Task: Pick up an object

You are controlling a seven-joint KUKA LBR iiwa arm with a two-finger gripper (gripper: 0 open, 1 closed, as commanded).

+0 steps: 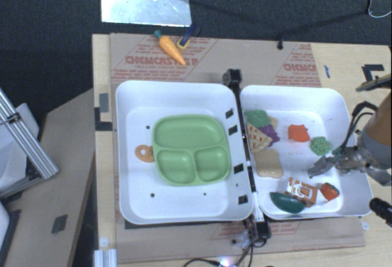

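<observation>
Worktop (104,137): light wood, covered by a printed cardboard sheet (257,57). Two white bins sit on the sheet, touching: left bin (131,137) at 9 o'clock, right bin (334,103) at 3 o'clock. Toy carrot (171,49) lies at 12 o'clock, beyond the left bin.

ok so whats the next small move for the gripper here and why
Probably lower the gripper onto one nearby toy in the right bin. It sits among the items with nothing visible between its fingers; the box and the green piece lie closest.

The arm comes in from the right, and its end effector (323,166) hangs low near the surface's right edge.
</observation>
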